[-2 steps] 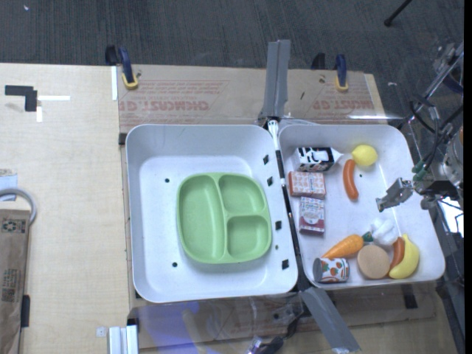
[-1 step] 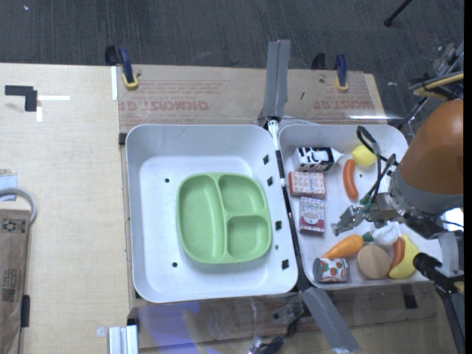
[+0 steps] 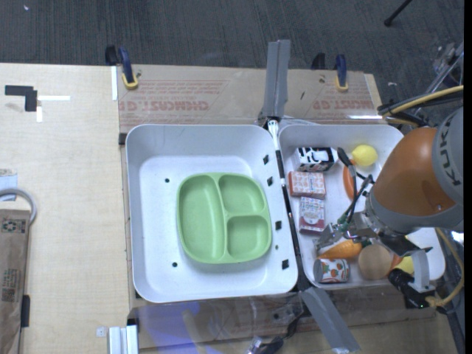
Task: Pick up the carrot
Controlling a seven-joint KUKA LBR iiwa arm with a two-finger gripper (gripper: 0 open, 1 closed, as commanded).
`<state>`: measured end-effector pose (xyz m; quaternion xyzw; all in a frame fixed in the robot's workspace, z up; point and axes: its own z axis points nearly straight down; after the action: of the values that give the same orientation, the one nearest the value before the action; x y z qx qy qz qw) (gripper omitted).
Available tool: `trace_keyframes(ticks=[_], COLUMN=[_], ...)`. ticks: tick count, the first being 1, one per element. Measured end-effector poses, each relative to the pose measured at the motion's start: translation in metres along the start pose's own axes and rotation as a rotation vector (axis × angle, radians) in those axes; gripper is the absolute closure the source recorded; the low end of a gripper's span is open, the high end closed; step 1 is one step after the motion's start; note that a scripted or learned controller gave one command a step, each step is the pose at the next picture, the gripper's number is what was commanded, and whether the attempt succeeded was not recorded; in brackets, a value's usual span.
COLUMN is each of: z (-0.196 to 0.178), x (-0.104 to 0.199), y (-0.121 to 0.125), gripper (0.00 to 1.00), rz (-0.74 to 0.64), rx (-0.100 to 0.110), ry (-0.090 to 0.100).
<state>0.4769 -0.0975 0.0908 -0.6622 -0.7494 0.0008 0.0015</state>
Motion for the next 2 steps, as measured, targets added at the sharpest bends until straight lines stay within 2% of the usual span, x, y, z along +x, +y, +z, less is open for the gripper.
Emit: trace_keyframes(ticks=[1,2], z=[-0.009,-0.100], x=[-0.001,0.049], y=[0.001,0.007], gripper=[1.00,1.00], rz=[0.003,0.292], rx=[-0.001,-0.003], ry=[0.000,-0.002])
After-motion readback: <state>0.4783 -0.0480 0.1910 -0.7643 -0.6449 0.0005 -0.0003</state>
